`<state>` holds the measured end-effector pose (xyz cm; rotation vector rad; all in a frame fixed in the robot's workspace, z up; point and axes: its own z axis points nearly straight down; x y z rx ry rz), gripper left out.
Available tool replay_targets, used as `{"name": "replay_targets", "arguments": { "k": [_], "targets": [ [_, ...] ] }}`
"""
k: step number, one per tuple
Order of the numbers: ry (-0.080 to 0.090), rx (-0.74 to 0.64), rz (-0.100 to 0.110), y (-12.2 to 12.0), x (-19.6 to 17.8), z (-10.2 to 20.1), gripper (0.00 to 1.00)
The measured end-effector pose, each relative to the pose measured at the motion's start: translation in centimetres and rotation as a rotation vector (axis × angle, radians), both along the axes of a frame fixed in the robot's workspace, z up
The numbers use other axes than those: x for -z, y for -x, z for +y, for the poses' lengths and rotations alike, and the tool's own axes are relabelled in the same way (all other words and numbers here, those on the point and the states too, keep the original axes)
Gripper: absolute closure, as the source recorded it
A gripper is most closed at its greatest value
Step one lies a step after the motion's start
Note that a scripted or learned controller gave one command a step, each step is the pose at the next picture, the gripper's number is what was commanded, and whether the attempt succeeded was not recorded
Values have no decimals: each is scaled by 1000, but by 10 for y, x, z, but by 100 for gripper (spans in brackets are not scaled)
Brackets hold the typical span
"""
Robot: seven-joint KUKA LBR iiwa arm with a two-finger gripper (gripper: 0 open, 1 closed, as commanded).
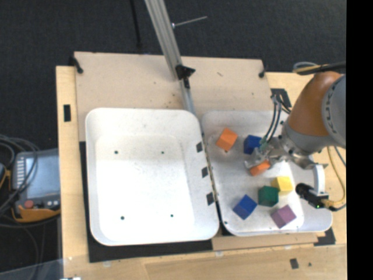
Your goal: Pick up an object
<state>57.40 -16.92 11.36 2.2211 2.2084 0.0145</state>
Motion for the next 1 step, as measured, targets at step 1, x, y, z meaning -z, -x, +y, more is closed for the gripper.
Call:
{"name": "replay_targets", "arguments": {
  "k": [1],
  "targets": [
    [1,-8,8,-3,-43,0,100]
  ]
}}
